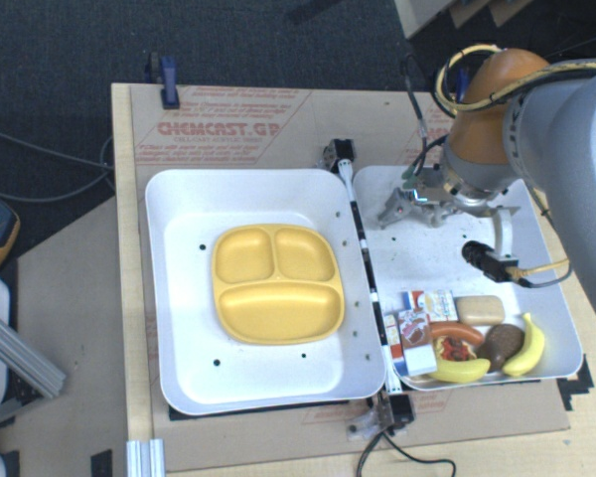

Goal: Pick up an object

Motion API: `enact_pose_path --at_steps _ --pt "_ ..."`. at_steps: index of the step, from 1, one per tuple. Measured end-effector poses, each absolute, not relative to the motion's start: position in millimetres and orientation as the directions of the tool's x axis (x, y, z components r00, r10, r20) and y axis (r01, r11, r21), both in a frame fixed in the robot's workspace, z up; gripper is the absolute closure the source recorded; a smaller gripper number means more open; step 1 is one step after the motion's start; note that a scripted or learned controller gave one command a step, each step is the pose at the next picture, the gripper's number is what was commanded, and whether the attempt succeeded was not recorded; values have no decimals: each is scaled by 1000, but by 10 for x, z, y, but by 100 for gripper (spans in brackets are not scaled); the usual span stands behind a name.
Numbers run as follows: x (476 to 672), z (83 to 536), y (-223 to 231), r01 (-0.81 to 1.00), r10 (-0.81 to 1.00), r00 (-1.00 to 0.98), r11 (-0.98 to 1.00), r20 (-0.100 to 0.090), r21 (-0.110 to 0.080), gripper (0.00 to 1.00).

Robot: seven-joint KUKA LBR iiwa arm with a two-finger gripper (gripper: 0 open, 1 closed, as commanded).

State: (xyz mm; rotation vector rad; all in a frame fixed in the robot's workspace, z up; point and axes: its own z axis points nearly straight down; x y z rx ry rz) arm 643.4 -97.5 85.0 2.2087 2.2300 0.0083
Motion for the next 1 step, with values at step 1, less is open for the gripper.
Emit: enact_pose_path --at_steps 1 --pt "6675 853 -1681 1000 1000 3 -3 -4 6 0"
